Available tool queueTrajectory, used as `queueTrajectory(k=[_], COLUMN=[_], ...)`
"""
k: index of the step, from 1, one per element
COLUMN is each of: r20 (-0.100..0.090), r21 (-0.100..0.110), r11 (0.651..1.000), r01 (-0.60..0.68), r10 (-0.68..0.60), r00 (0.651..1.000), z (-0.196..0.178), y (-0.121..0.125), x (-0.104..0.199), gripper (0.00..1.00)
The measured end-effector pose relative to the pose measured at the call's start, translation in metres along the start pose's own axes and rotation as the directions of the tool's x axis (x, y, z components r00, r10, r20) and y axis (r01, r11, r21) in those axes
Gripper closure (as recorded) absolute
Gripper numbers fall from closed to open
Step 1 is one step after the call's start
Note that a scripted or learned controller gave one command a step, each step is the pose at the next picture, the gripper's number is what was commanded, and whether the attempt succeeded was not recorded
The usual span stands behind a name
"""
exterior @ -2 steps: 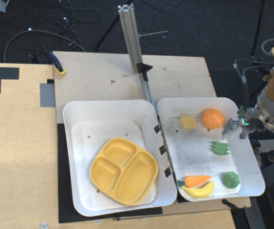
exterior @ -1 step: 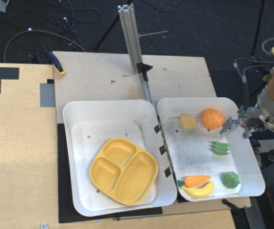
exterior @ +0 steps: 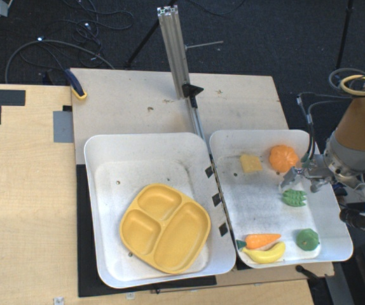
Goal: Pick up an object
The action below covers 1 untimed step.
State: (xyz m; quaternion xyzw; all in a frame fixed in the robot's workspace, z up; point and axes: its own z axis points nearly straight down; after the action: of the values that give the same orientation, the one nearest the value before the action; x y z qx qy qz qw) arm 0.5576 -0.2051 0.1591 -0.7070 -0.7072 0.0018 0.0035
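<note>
Camera view: gripper [exterior: 295, 180] at right bin's [exterior: 259, 136] right edge, between orange [exterior: 283, 158] and green toy [exterior: 294, 198]. Finger state unclear; arm [exterior: 354, 132] cut off at right.

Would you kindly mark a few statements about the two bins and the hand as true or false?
1. The yellow divided plate lies in the left bin. True.
2. The orange ball lies in the left bin. False: it is in the right bin.
3. The carrot lies against the banana. True.
4. The hand is above the plate. False: it is over the right bin, between the orange ball and the green leafy toy.
</note>
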Motion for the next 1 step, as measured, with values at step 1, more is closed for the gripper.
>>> queueTrajectory(k=[1], r20=[0.000], r21=[-0.001], r11=[1.000], r01=[0.000], r10=[0.000], r00=[1.000], z=[0.0441], y=[-0.0014], x=[-0.0023], gripper=[0.00])
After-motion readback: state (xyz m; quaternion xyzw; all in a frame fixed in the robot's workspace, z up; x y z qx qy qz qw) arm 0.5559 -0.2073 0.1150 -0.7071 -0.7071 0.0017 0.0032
